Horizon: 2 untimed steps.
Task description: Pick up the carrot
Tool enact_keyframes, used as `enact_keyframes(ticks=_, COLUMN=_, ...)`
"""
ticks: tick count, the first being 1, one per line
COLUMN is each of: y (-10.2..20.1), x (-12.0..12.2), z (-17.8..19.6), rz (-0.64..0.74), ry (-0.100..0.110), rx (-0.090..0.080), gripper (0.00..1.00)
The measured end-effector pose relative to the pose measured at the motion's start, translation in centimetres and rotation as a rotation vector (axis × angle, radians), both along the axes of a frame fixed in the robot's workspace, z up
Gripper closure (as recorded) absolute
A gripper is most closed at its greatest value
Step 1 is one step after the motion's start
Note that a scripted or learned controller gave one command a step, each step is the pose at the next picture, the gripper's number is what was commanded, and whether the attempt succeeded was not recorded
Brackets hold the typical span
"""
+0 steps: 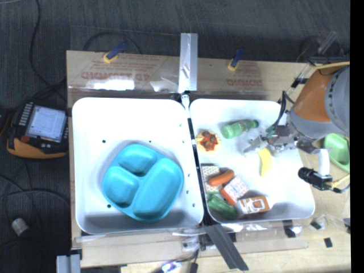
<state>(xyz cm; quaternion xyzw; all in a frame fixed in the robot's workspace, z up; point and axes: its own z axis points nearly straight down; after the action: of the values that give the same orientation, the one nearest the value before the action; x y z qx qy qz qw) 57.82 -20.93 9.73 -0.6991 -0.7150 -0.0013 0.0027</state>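
Note:
The carrot (220,178) is a short orange piece lying in the lower left part of the right bin (296,110), among other toy food. My gripper (260,143) hangs over the middle of that bin, at the top end of a yellow banana (265,161) and just below a green bottle (239,128). It is up and to the right of the carrot, a clear gap away from it. Nothing shows as held.
A pizza-like toy (208,140) lies by the divider. Small boxes (253,204) and green pieces (220,206) crowd the bin's lower left beside the carrot. The left bin (91,118) holds a blue sectioned plate (143,180). A green object (339,148) sits outside on the right.

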Motion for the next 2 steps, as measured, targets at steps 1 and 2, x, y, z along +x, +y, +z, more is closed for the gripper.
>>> enact_keyframes(ticks=1, y=0.1, x=-0.2, z=0.6, rz=0.002, ry=0.008, rx=-0.001, gripper=1.00)
enact_keyframes(ticks=2, y=-1.5, x=-9.5, z=11.9, rz=0.189, ry=0.004, rx=-0.006, gripper=1.00)
